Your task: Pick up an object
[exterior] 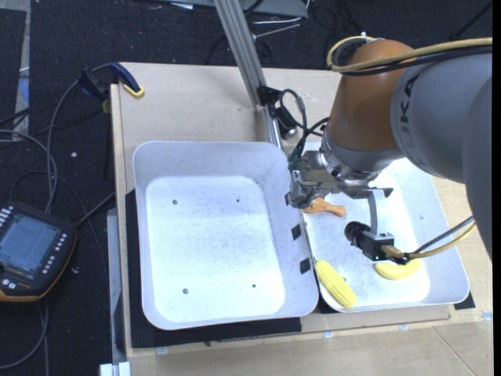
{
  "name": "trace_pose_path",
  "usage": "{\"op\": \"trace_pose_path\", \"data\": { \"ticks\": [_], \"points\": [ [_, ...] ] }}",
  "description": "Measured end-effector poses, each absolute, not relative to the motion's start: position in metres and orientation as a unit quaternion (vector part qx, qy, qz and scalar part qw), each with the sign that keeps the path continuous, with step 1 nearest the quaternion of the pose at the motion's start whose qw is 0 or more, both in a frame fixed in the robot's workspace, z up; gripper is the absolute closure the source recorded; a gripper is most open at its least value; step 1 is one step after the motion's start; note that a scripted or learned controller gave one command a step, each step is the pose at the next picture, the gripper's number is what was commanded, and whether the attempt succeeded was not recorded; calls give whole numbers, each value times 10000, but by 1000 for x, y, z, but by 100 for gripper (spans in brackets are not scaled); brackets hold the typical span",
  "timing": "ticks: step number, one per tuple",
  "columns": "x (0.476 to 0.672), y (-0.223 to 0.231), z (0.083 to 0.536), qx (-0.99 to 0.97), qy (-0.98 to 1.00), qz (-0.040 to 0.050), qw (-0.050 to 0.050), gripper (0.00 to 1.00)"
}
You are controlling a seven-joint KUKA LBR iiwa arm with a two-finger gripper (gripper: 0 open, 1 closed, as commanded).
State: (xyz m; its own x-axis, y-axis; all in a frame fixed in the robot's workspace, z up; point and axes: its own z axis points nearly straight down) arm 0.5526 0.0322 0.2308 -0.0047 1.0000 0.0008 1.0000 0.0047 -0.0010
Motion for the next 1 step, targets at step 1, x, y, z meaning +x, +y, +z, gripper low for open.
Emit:
{"op": "trace_pose_path", "data": {
  "ticks": [1],
  "points": [
    [527,81,243,-7056,-7086,-4,2,100]
  ]
}}
